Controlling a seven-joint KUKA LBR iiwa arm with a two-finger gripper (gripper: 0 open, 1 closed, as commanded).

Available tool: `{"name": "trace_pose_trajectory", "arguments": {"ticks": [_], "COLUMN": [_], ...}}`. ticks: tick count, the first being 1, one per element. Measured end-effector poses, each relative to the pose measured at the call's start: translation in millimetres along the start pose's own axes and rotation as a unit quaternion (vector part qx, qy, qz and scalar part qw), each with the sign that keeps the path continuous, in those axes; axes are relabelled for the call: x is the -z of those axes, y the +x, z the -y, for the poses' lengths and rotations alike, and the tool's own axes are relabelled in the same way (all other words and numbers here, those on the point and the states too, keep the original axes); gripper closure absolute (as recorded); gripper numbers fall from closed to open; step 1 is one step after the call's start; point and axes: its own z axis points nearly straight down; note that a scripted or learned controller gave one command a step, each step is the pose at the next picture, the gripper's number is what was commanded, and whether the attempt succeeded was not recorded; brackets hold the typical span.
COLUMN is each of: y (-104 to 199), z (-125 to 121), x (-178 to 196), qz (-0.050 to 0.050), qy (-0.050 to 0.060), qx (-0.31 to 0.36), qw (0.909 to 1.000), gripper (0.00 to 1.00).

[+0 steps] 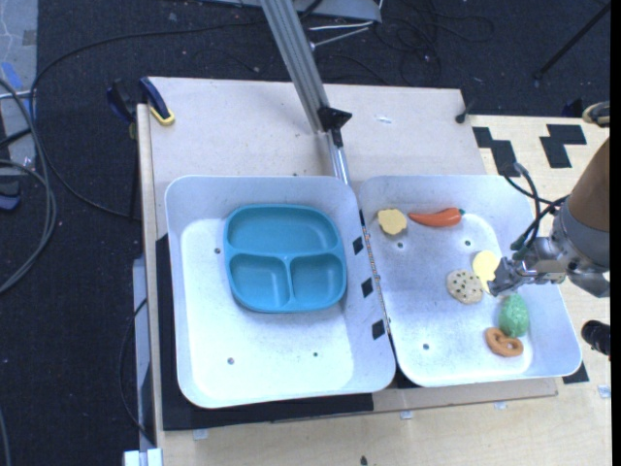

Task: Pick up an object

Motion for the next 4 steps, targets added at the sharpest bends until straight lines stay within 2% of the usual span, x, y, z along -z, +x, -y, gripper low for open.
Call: {"name": "trace_pose_trajectory", "arguments": {"ticks": [1,2,3,4], "y": [-10.5,39.8,87.1,131.3], "z": [-1.1,-10.4,-33.5,-48.4], "x": [56.7,44.2,34.9,39.8], "qz": [0.001,-0.001,-0.001,-0.001], "qy": [-0.001,0.002,0.002,0.001], "qx": [0.000,0.003,0.003,0.003], "qw": [1.0000,1.0000,1.0000,1.0000], "gripper": [1.00,1.00,1.00,1.00]}}
